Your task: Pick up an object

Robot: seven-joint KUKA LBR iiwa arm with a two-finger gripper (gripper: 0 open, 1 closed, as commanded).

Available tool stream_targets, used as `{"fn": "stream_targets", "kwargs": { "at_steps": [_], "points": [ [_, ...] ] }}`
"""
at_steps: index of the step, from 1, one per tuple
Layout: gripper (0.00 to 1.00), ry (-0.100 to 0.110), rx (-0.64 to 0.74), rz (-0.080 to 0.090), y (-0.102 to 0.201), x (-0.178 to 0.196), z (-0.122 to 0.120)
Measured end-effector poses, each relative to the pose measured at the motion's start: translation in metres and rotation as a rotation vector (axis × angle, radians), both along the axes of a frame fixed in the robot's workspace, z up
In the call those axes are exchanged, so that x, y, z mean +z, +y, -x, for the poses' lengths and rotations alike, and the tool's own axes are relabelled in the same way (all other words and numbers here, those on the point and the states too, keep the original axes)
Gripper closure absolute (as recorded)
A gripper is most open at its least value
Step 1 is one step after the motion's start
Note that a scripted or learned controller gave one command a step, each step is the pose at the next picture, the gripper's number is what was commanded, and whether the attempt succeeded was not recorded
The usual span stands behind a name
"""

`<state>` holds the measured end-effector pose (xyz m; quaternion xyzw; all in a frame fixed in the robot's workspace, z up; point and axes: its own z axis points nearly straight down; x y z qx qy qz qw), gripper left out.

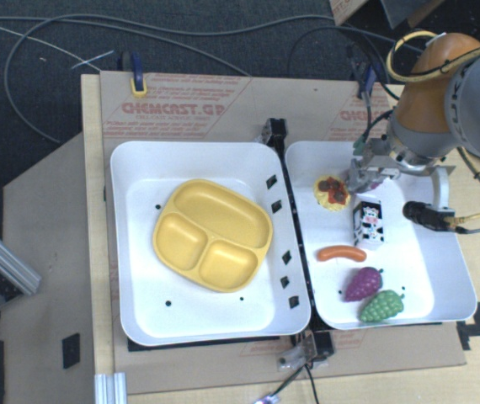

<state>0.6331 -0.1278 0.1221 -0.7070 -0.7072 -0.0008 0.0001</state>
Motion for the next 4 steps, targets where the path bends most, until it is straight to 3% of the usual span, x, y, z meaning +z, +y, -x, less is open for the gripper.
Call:
{"fn": "stream_targets", "kwargs": {
  "at_steps": [3,4],
  "points": [
    [1.00,-0.007,0.001,0.002,0.004,0.161,-0.011],
    [1.00,0.005,0.005,-0.001,0.060,0.151,0.014]
  ]
}}
